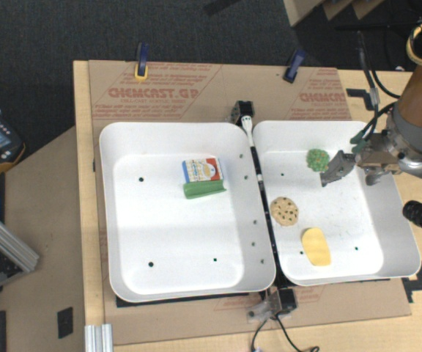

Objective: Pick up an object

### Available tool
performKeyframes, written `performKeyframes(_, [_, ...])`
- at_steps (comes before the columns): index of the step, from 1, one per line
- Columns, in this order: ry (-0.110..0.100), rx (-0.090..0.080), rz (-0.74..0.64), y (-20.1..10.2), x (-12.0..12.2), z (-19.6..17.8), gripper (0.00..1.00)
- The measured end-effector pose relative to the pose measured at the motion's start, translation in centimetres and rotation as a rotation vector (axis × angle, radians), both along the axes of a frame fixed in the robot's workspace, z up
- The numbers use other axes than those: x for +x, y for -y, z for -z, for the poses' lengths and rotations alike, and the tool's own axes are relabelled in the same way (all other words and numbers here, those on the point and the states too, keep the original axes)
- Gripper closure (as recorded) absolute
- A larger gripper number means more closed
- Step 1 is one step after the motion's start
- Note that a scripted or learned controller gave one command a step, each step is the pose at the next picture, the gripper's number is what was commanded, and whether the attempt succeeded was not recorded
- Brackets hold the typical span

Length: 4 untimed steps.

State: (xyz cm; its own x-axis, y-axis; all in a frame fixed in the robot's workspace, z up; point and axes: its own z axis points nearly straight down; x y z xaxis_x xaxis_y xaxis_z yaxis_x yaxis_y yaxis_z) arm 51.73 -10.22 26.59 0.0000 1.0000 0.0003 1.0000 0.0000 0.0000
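The surface [86, 196] carries two white bins side by side. The left bin [160, 270] holds a small printed box [201, 169] with a green block [204, 189] touching its near edge. The right bin [387, 248] holds a green broccoli-like piece [317, 159], a speckled cookie [284, 211] and a yellow piece [316, 246], all apart from one another. The arm reaches in over the right bin, and the claw [338, 169] hangs just beside the green piece, on its right. Whether the claw is apart or together cannot be told from this slant, and nothing shows between it. Judging by this, the pick is not yet done: every object lies in its bin. The green piece looks the nearest candidate, with nothing in the way.
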Motion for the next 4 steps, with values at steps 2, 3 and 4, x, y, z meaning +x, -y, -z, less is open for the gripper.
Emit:
performKeyframes(2, [-0.001,0.002,0.000,4.4,-3.8,18.4,0.00])
performKeyframes(3, [0.006,0.001,0.000,4.4,-3.6,16.9,1.00])
performKeyframes(4, [0.013,-0.005,-0.002,4.7,-2.1,1.3,1.00])
